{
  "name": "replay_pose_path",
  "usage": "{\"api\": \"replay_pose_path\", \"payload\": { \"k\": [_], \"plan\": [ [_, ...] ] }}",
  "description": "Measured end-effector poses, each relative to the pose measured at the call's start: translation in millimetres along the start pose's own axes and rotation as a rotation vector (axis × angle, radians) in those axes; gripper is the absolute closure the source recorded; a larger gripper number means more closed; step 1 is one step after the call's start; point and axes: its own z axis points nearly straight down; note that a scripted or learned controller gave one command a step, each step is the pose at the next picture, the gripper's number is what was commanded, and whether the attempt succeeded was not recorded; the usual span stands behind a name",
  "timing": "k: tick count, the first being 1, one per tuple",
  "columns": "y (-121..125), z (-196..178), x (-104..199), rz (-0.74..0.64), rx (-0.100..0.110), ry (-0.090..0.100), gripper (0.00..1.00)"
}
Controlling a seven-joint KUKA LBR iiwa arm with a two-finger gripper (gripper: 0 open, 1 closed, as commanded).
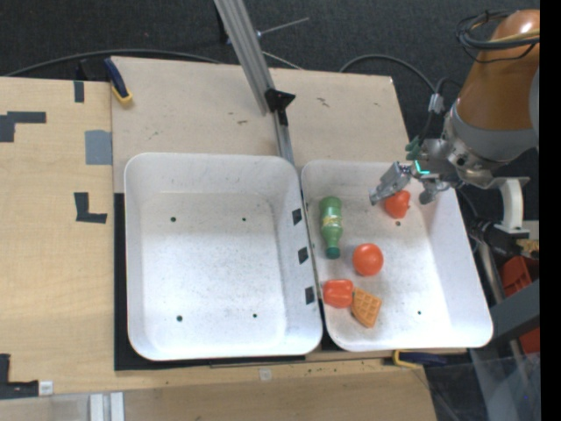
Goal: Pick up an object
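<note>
At the near edge of the right bin (pixel 456 323) a waffle-patterned orange wedge (pixel 366 308) lies tilted, touching a red-orange pepper-like piece (pixel 337 292) on its left, close to the divide between the two bins. Just beyond them, a little toward the bin's middle, sits a round red tomato (pixel 368 259), apart from both. Further back and to the left a green bottle (pixel 330 225) lies on its side, its long axis running almost straight from near to far, narrow capped end pointing toward the near edge and the broad base toward the far rim; it sits just beside the inner wall of the bin. Beyond it, toward the far right corner, a small orange-red object (pixel 398 204) rests directly under the gripper (pixel 406 189), whose two grey fingers stand spread apart, one on each side above it, not closed on it. The grey arm with its orange band (pixel 501 68) comes in from the right. The left bin (pixel 210 253) lies alongside, and a slanted metal bar (pixel 250 46) rises behind the two bins over the wooden bench (pixel 175 95)
</note>
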Motion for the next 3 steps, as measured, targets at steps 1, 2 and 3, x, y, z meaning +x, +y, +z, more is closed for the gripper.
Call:
{"api": "replay_pose_path", "payload": {
  "k": [1, 2, 3],
  "plan": [
    [1.6, 63.6, -2.9, 0.002, 0.007, 0.000, 0.00],
    [-9.4, 116.7, -5.7, 0.002, 0.006, 0.000, 0.00],
    [-7.6, 161.9, -0.8, 0.001, 0.006, 0.001, 0.00]
  ]
}}
